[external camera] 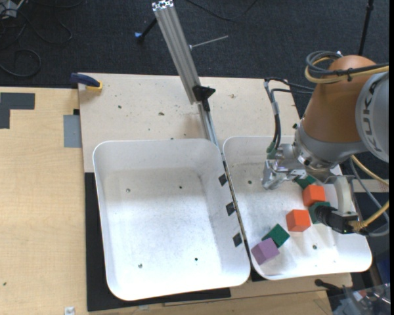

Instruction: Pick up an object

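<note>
My gripper [276, 176] hangs over the upper middle of the right bin [354, 262], at the end of the grey and orange arm. Below and to its right lie several small blocks on the bin floor. An orange block [299, 220] sits near the middle. A second orange block [314, 193] lies closer to the wrist, partly beside a dark green piece [306, 182]. A green block [276, 234] and a purple block [264, 250] touch each other near the bin's front left corner. I see no block at the gripper's tip.
The left bin [118, 176] adjoins the right one along a divider with black clips [228, 207]. A slanted aluminium bar [180, 51] rises behind the bins. Cables [274, 120] and a black fitting [335, 220] hang near the wrist.
</note>
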